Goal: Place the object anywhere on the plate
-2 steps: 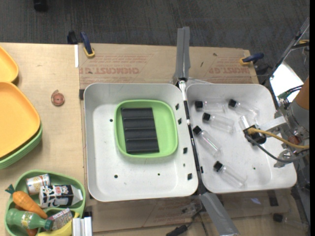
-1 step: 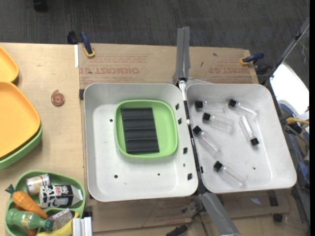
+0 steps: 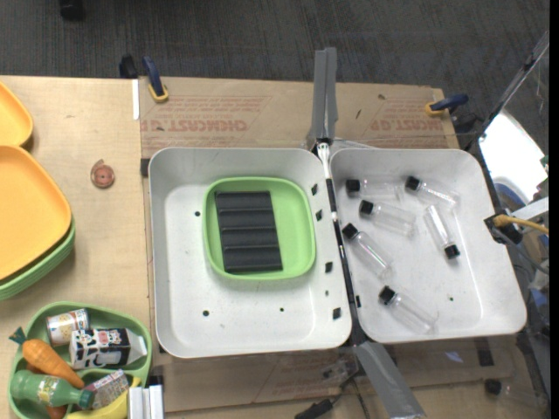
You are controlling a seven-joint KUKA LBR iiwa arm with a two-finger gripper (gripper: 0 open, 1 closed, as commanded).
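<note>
The green plate (image 3: 259, 227) sits in the middle of the left bin (image 3: 175, 321), with a dark ribbed block (image 3: 249, 230) lying across most of its floor. That leaves only the raised green border free, so anything set there would likely land on the block or on the rim.

The things to be moved lie loose in the right bin (image 3: 489, 312): several clear vials with black caps, scattered at odd angles as if tipped in. One vial (image 3: 367, 250) lies at about nine o'clock in that bin, close to the dividing wall and nearest the plate. Another vial (image 3: 406, 310) rests toward six o'clock, and a third vial (image 3: 441, 231) stands out near three o'clock. Two more lie near the top, around eleven and twelve o'clock. None is on the plate, so the task looks not yet begun. Which vial is meant I cannot say.

Of the arm's hand I can make out nothing, so I cannot tell whether it is released or clenched.

Between the two bins runs a raised double rim with a grey post (image 3: 324, 94) at twelve o'clock, which any carry would have to clear. Off at nine o'clock are orange plates (image 3: 31, 208), and at seven o'clock a green bowl (image 3: 140, 347) of toy food, well out of the way.
</note>
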